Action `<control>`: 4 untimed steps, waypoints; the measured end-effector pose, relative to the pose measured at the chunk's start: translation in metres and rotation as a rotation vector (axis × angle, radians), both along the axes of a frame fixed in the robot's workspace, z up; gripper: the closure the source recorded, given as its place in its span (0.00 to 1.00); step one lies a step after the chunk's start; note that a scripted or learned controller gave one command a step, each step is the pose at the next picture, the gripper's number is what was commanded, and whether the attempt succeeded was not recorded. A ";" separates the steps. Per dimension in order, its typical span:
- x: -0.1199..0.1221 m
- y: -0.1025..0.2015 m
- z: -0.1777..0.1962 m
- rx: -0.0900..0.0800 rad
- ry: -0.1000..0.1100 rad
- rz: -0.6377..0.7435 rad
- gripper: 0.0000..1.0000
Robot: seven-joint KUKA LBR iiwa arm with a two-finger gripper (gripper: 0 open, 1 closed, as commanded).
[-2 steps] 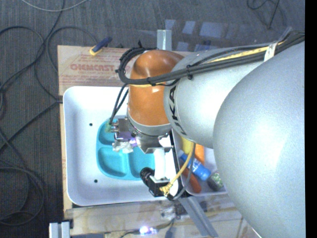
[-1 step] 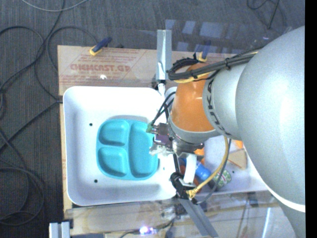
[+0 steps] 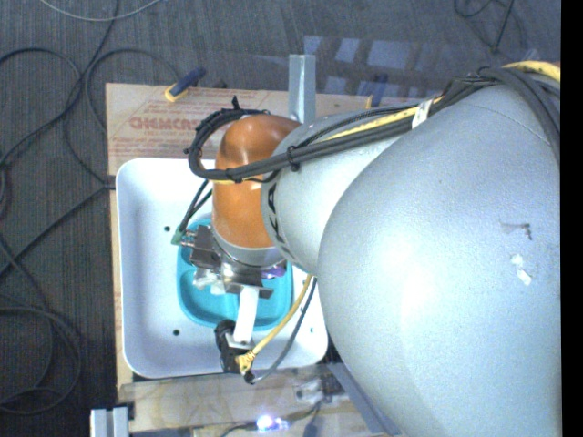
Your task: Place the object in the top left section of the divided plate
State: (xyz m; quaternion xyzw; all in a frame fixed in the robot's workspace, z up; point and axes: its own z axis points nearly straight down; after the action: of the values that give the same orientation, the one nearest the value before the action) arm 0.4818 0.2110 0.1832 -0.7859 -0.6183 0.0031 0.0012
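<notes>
Directly over the blue plate [image 3: 193, 300], the arm's orange-banded wrist [image 3: 244, 194].

Brown bench [image 3: 138, 122] — 1 white bin [image 3: 146, 264] atop

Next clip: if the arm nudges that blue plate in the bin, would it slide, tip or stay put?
The blue plate looks like thin, glossy plastic, so it is probably light and stiff. It lies flat on the smooth floor of the white bin, so a nudge would likely slide it rather than tip it.
</notes>
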 end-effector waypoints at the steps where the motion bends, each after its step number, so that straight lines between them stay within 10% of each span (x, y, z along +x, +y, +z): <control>1: 0.001 -0.066 0.005 -0.005 -0.002 -0.367 1.00; 3: 0.000 -0.029 0.011 -0.005 0.000 -0.489 1.00; 4: 0.001 -0.093 0.032 -0.005 -0.003 -0.549 1.00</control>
State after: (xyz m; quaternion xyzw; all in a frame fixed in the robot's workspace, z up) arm 0.4832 0.1181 0.2156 -0.9241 -0.3822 0.0029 -0.0008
